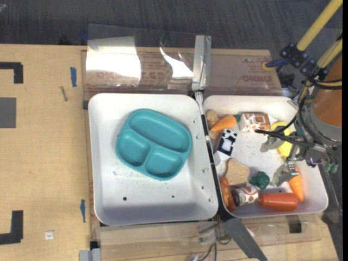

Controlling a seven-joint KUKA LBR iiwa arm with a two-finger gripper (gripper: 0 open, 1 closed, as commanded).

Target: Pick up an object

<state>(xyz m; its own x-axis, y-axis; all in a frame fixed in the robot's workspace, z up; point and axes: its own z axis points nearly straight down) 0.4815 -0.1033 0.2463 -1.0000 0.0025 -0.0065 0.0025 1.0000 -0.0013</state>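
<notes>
The gripper [286, 170] hangs low over the right bin [321, 206], and I honestly can't tell what state it's in, or whether it holds anything. Right beside it sit a small orange carrot [297, 186] and a red toy sausage [279, 201], probably the easiest picks. The teal divided plate [154, 143] sits alone in the left bin [103, 145]; no labels readable.

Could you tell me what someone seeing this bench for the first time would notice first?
Probably the teal divided plate, lying alone and slightly askew in the left bin. Next comes the jumble of toy food in the right bin, with an orange-red pepper-like piece along its near edge. The gripper hangs above that clutter.
</notes>
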